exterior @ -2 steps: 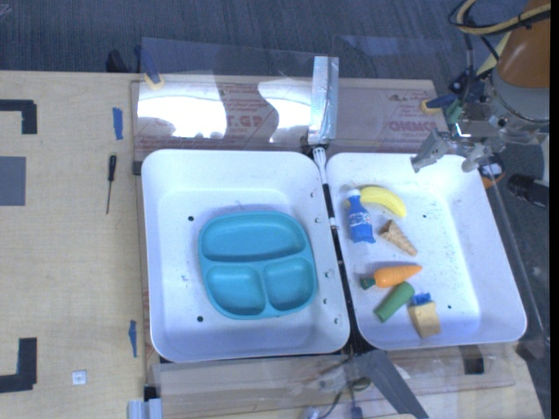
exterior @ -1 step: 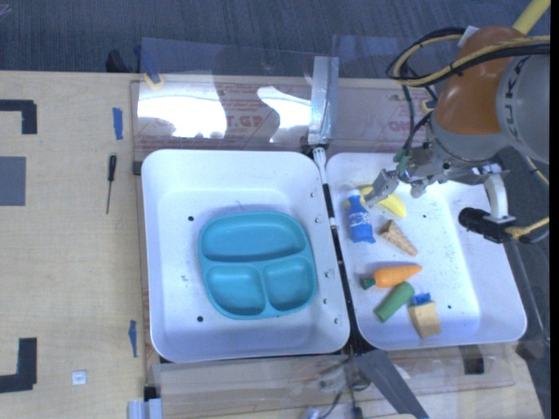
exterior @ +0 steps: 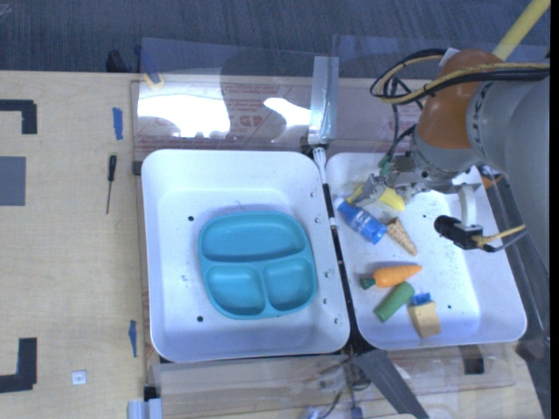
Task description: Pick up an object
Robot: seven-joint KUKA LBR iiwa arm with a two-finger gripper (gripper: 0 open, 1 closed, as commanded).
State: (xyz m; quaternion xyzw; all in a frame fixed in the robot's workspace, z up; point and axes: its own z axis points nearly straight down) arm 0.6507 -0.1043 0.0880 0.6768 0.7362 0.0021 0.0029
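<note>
From my station I see the arm (exterior: pixel 489 103) reaching in from the right, its orange band (exterior: pixel 447 116) above the wrist, with the gripper (exterior: pixel 384 182) low over the far left corner of the right bin (exterior: pixel 489 321). Whether its fingers are spread or pressed together I cannot tell (cables and housing crowd that spot). Just beside the gripper lie a yellow piece (exterior: pixel 391 201) and a blue bottle (exterior: pixel 361 221), the bottle tilted along the bin's left wall. A tan cone (exterior: pixel 402 236) sits next to them. Nearer the front, an orange carrot (exterior: pixel 393 276) lies above a green piece (exterior: pixel 394 301), with a blue and tan block (exterior: pixel 424 315) just right of it. The left bin (exterior: pixel 166 321) holds a teal divided tray (exterior: pixel 256 264). Both bins rest on the worktop (exterior: pixel 61 260).
</note>
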